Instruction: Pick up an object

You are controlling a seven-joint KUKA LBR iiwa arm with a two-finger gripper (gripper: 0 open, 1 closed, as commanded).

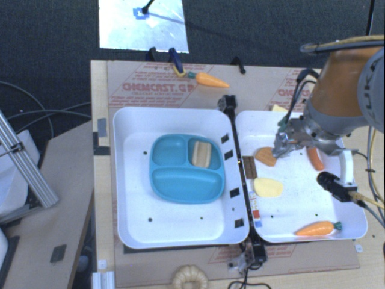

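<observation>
My gripper (pixel 281 147) hangs over the right bin (pixel 355 221), near its back left part. Just left of and below it lies a flat orange-brown piece (pixel 263 156), touching or nearly touching the gripper's tip. A red-orange sausage (pixel 314 159) lies to the gripper's right, partly under the wrist. A pale yellow piece (pixel 268 188) rests nearer the front, and an orange carrot (pixel 315 228) with a green end lies at the front right of the bin.
The left bin (pixel 132 221) holds a blue divided plate (pixel 180 188) with a tan slice (pixel 201 155) in one compartment. A second carrot (pixel 207 80) lies on the board behind the bins. A divider with black clips (pixel 236 161) runs between the bins.
</observation>
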